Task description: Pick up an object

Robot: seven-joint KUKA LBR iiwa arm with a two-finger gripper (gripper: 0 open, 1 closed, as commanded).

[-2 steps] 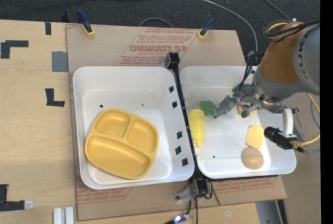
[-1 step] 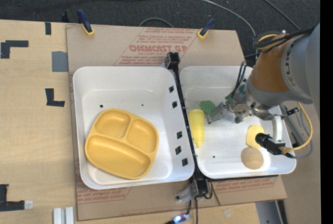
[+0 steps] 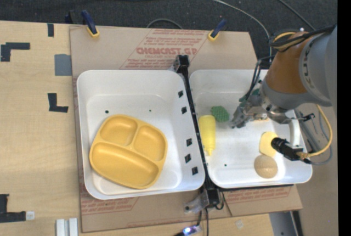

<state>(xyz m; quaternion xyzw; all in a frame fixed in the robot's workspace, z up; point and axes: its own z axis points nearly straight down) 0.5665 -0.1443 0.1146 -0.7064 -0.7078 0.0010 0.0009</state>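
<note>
Gripper (image 3: 239, 119) sits low in the right bin (image 3: 236, 80), over the white floor near the middle; jaw spacing is blurred, can't tell wide or narrow, and nothing is visibly clamped. Small green object (image 3: 220, 113) lies just left of the tips, close but whether touching is unclear. Yellow oblong object (image 3: 207, 134) lies along the left wall of that bin, just below and left of the green one. Pale yellow object (image 3: 268, 143) and a tan ball (image 3: 266, 166) sit near the bin's lower right corner, next to each other, partly under the wrist hardware. Arm (image 3: 299, 73), with its orange band, comes in from the right above them. Left bin (image 3: 131, 78) holds a yellow divided plate (image 3: 128, 150), three compartments, lying flat toward the lower half. Both bins rest on a cardboard sheet (image 3: 164, 45) held by two blue-yellow clamps (image 3: 90, 24).
</note>
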